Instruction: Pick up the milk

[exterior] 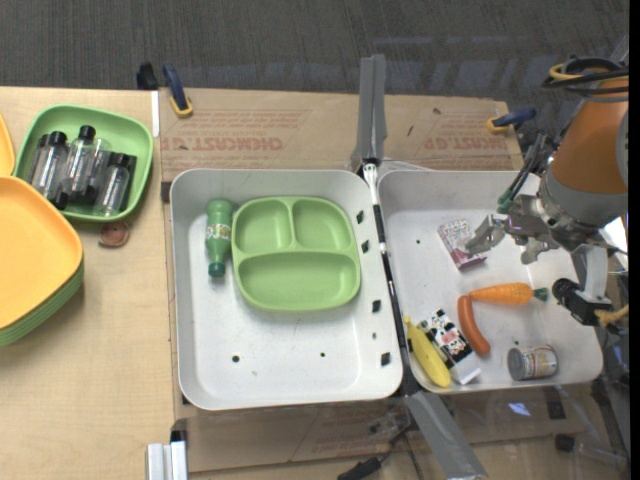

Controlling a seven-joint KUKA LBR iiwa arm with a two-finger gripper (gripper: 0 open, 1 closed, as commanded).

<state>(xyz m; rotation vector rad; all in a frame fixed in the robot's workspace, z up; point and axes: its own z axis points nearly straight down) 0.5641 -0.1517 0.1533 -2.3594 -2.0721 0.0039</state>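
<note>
Cardboard-topped bench, two white bins | we see milk carton (447,336) lying at right bin's (420,203) front edge, beside banana (430,358) | gripper (505,230) above, beyond carrot (503,293), apparently approaching; finger state: we cannot tell

Robotics lab, clamped cardboard bench (300,133), white bins (190,268), grey carpet (250,18)

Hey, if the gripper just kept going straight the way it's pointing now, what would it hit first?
Probably the small pink packet: the gripper points leftward and down toward it in the right bin. The milk carton lies nearer the front rim, off that line. Depth is hard to judge.
</note>
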